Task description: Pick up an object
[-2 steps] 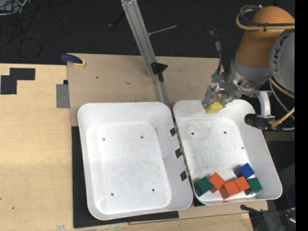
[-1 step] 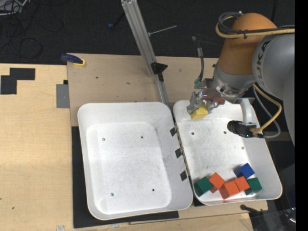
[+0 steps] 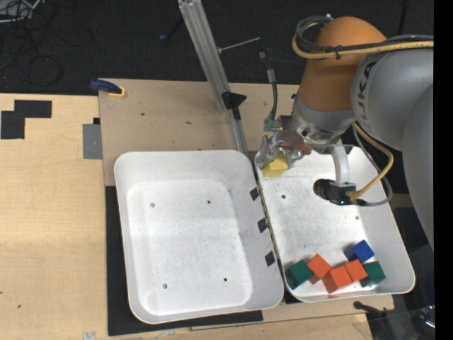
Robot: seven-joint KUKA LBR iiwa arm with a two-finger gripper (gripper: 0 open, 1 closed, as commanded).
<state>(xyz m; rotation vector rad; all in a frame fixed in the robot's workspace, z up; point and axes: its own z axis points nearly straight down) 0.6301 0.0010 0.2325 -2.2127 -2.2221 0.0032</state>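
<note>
Yellow block (image 3: 276, 165) sits at the far-left corner of the right bin (image 3: 386, 225), right under the gripper (image 3: 273, 154) and touching its fingertips; it looks caught between the fingers, tilted, and whether it's off the bin floor I can't tell.

Near to far, all placed vs the right bin: at its near edge lies a cluster of blocks, w/ a green block (image 3: 299, 273) at the near-left of the group, an orange block (image 3: 319, 265) just behind it, and a bigger orange block (image 3: 342, 275) to the right, touching or nearly so. A second green block (image 3: 373, 272) sits at the right end and a blue block (image 3: 362, 251) is just behind that. The cluster is well apart from the yellow block, w/ bare bin floor between. Mid-bin, nearer the right wall, a black cable end (image 3: 331, 190) hangs from the arm over the floor. Left of the right bin, sharing the divider w/ black clips, is the left bin (image 3: 134, 183). Beyond the far-left corner a slanted aluminium rail (image 3: 209, 52) comes down to the bins' junction, close beside the gripper. Farther left on the bench lies a blue-yellow clamp (image 3: 106, 87).

Gripper: fingers narrowly parted, closed about the yellow block, w/ grey wrist & orange band (image 3: 340, 55) above.
</note>
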